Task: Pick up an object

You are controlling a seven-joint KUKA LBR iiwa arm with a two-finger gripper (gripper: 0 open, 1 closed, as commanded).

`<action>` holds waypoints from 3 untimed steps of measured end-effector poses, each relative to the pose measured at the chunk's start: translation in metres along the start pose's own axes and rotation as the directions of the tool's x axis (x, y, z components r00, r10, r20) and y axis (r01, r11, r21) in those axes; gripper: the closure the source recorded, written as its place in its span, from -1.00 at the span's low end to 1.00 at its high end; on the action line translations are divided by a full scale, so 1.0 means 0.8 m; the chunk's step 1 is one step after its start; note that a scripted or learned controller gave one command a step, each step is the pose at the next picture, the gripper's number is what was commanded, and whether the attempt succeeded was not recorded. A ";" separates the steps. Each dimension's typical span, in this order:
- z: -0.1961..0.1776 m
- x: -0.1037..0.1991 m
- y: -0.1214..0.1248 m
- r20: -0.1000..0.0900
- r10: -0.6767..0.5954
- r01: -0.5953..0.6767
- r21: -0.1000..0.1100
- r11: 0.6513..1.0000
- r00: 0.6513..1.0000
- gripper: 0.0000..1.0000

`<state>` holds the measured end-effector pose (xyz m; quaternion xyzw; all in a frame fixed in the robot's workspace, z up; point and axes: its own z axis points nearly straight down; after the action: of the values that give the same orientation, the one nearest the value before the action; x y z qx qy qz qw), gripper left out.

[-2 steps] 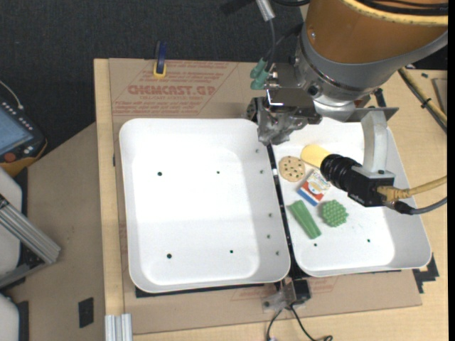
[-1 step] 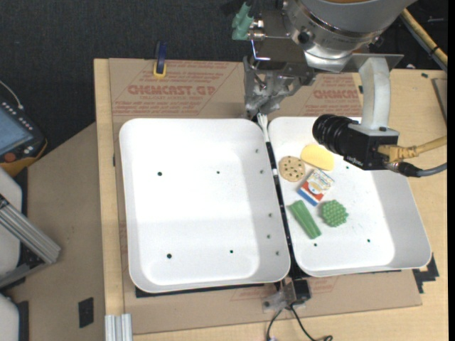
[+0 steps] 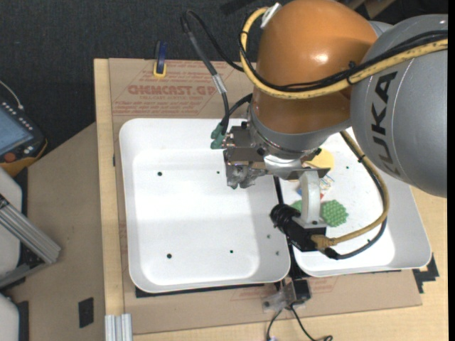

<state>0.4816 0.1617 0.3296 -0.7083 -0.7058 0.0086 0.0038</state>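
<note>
My gripper [image 3: 240,176] hangs over the right edge of the left bin [image 3: 178,212], close to the wall between the two bins. In the right bin [image 3: 398,247] lies a green bumpy ball [image 3: 333,212]. A yellow object [image 3: 322,160] peeks out from under the arm behind the ball. A small white and red object [image 3: 326,185] lies between them. The arm's large orange and grey body hides much of the right bin. Nothing is visible in the gripper.
Both white bins sit on a cardboard sheet [image 3: 170,84] on the bench. A dark cable [image 3: 206,59] runs from the back to the wrist. Grey metal equipment [image 3: 25,233] stands at the left edge.
</note>
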 end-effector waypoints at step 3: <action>-0.120 -0.056 -0.004 -0.008 -0.006 0.005 -0.021 1.000 1.000 1.00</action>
<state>0.4796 0.1178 0.4257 -0.7064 -0.7078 -0.0018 -0.0011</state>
